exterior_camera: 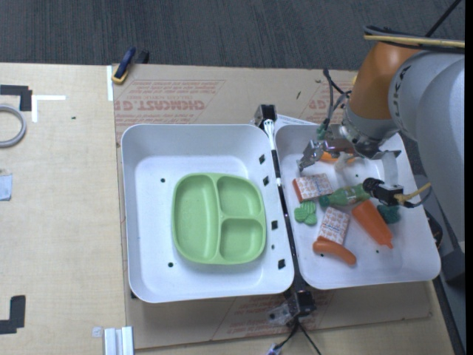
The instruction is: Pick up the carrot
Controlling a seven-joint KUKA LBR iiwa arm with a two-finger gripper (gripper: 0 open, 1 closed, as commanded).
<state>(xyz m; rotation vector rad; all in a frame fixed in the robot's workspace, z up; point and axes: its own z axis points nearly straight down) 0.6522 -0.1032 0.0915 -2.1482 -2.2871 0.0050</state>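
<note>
Bright, even overhead light, with a sharp and clear picture.

The two white bins (140, 220) reflect the light strongly and look nearly washed out along their rims, with soft grey shading in the corners. The green tray (219, 218) casts almost no shadow. A faint dark shadow lies under the right bin's lower edge. The dark floor (222, 13) at the top is dim. The arm (414, 87), close to the lens, looks slightly soft.
</note>
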